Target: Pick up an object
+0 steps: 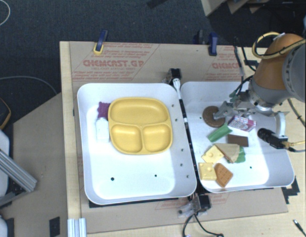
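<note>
The scene is lit evenly and brightly from above. Soft glare is seen on the white bins (88, 132); shadows are weak, focus slightly soft.

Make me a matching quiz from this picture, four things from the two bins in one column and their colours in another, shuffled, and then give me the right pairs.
Things:
1. Divided tray in the left bin
2. Round disc in the right bin
3. Bar below that disc
4. Small bottle beside the tray

Colours:
A. green
B. white
C. yellow
D. brown

Pairs: 1-C, 2-D, 3-A, 4-B
</note>
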`<move>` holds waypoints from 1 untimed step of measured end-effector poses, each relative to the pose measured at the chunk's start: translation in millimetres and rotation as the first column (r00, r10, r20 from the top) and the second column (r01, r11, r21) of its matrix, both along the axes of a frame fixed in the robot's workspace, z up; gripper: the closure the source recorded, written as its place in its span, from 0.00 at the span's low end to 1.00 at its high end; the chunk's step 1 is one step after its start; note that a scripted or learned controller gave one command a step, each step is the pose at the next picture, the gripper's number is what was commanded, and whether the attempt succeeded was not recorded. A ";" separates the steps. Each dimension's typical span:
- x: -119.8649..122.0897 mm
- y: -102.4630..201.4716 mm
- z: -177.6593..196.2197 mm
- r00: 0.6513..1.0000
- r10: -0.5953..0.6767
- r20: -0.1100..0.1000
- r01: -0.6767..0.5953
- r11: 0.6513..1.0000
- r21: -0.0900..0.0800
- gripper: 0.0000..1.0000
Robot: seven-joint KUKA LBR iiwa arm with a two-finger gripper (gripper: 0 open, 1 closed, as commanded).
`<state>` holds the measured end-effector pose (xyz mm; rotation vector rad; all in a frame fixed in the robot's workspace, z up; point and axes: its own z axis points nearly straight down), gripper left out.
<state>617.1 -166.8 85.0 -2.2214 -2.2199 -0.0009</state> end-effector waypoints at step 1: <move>2.7 0.2 14.9 1.000 0.001 0.009 -0.001 1.000 -0.001 1.00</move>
